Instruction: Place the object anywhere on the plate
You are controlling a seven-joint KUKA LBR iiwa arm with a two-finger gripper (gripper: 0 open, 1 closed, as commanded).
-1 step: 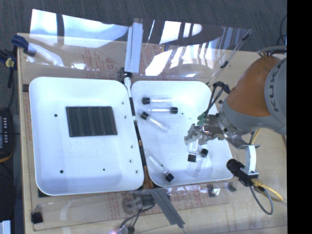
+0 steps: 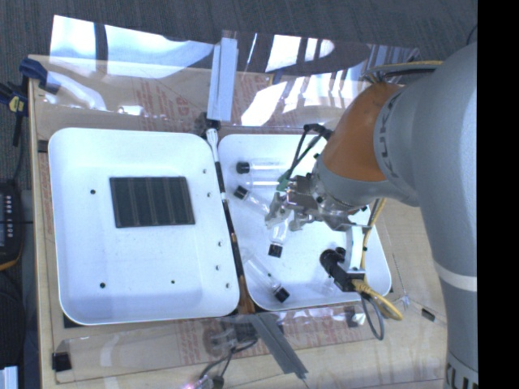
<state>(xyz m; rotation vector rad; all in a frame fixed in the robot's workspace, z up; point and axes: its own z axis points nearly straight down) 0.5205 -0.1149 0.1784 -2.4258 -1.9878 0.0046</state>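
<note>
From where I stand, the desk (image 2: 122, 340) carries two shallow white bins side by side. The left bin (image 2: 81, 282) holds a dark, ribbed, rectangular plate (image 2: 152, 201), lying flat a little above the bin's middle with nothing on it.

The right bin (image 2: 304, 286) holds four small clear tubes with black caps. The top tube (image 2: 255, 168) lies near the bin's upper left corner with its cap towards the divider between the bins. The second tube (image 2: 243, 194) lies just below it, also close to the divider. The lowest tube (image 2: 272, 286) lies slantwise near the bin's front edge with its cap at the lower right end.

The arm (image 2: 365, 136), grey with an orange band, comes in from the right and bends down over the right bin. Its hand (image 2: 282, 213) hangs low over the middle of that bin, well apart from the plate. The nearest tube (image 2: 276, 245) sits right under the hand's tip, roughly upright in the view with its black cap at the bottom end. From this angle I cannot tell whether the hand is apart or together, nor whether it grips that tube or merely hovers beside it. All four tubes are in the right bin.
</note>
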